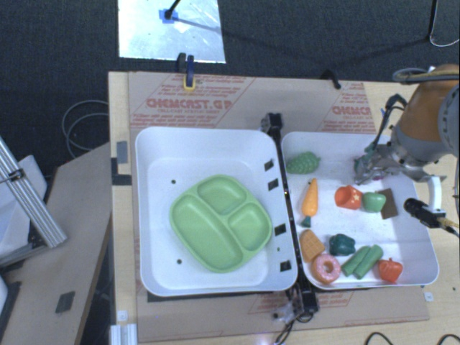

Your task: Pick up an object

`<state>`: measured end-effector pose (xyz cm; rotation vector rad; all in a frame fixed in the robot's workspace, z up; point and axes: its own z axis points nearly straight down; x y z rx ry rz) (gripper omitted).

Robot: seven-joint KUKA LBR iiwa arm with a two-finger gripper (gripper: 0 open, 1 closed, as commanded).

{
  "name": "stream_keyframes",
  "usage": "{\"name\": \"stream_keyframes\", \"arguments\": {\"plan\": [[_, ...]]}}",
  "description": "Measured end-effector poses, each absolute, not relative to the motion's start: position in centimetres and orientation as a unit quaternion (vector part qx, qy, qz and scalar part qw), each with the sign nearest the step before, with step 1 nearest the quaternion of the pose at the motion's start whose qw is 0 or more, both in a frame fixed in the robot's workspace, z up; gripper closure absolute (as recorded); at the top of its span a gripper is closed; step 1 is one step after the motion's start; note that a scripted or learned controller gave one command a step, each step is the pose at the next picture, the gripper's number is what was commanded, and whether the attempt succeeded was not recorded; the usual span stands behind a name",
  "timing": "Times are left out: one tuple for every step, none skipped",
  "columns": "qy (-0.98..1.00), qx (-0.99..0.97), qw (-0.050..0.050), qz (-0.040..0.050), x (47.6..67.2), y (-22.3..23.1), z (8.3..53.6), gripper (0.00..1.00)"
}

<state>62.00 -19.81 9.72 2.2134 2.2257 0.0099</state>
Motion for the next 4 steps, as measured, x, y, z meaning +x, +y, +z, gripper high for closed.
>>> {"name": "stream_keyframes", "arguments": {"plan": [[0.708, 0.706, 0.003, 0.0015, 62.5, -20.1, 14.2, 1.0], [0.709, 0.705, 0.004, 0.0023, 63.6, -20.0, 20.3, 1.0], [0.709, 0.705, 0.003, 0.0016, 63.7, -20.0, 22.7, 1.0], [0.71, 0.704, 0.0, 0.0011, 62.6, -14.7, 23.5, 1.0]]}}
